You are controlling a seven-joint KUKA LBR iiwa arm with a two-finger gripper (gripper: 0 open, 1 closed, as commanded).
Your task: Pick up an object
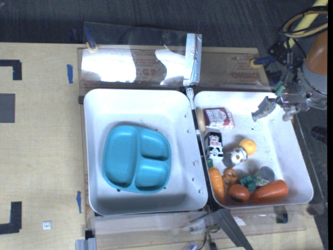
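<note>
The arm comes in from the right, and the pincer hangs over the far right corner of the right bin. Its 2 fingers stand apart, nothing between them: wide and holding nothing. It is well apart from every object below.

The right bin holds all the loose objects:
- A pink-and-white box lies near the far left corner, with a tan disc just beside it against the left wall.
- A small black-and-white carton sits just in front of the box.
- A yellow ball is mid-bin, touching a white egg-shaped toy.
- A carrot lies along the left wall at the near side.
- A small brown piece and a red tomato sit next to it.
- A teal toy sits between the tomato and a grey cup.
- A long red-orange pepper lies along the near wall.

The near cluster is packed tight, most pieces touching.

The left bin holds 1 blue tray with 3 compartments, lying flat near the middle.

A clear plastic sheet stands behind the left bin. Both bins sit on the desk, which carries black corner marks and blue tape bits.
</note>
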